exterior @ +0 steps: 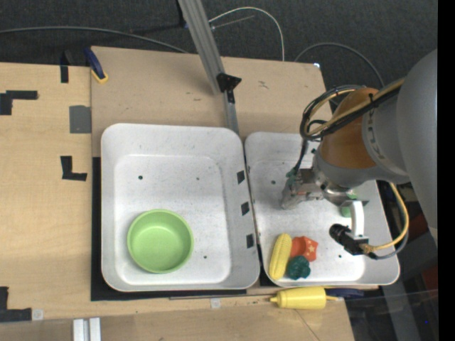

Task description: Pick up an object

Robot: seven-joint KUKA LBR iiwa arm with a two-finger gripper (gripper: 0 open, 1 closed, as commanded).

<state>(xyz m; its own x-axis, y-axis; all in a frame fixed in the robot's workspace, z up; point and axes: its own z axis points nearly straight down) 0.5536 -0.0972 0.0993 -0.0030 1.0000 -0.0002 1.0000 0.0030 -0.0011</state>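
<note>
My gripper [291,197] is low in the right bin [264,148], near its middle, under the grey arm with the orange band. Nothing shows between its tips. A yellow corn-shaped toy [279,255] lies at the bin's front, below the gripper and apart from it. Beside the corn sit a small red piece [307,246] and a dark green lump [298,267], touching each other. A green bowl [160,241] rests in the front left of the left bin [170,137].
A yellow bottle-shaped object [301,298] lies on the bench just outside the right bin's front rim. A grey metal pole [205,38] slants down from the top to the gap between the bins. Cables loop behind the arm.
</note>
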